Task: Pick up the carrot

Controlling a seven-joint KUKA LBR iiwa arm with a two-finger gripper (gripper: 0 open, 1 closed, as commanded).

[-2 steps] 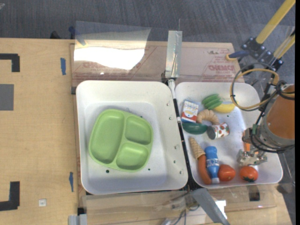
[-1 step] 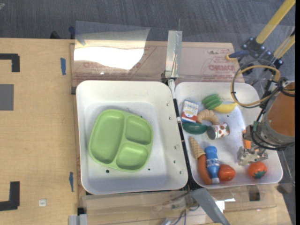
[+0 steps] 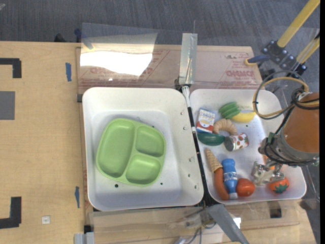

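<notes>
The carrot (image 3: 220,183) is a long orange-red piece lying along the left wall of the right bin (image 3: 297,194), near its front corner. It touches a blue bottle (image 3: 229,173) on its right and a waffle cone (image 3: 212,158) at its far end. My gripper (image 3: 267,175) hangs low over the front right part of the same bin, well to the right of the carrot. Its metal fingers are open with nothing between them. The arm's orange band (image 3: 303,128) sits above it.
A red tomato (image 3: 245,187) and an orange fruit with a green top (image 3: 279,185) flank the gripper. Further back lie a can (image 3: 236,142), a croissant (image 3: 226,127), a banana (image 3: 244,117), green vegetables and a small carton (image 3: 205,119). The left bin (image 3: 94,184) holds a green divided plate (image 3: 131,151).
</notes>
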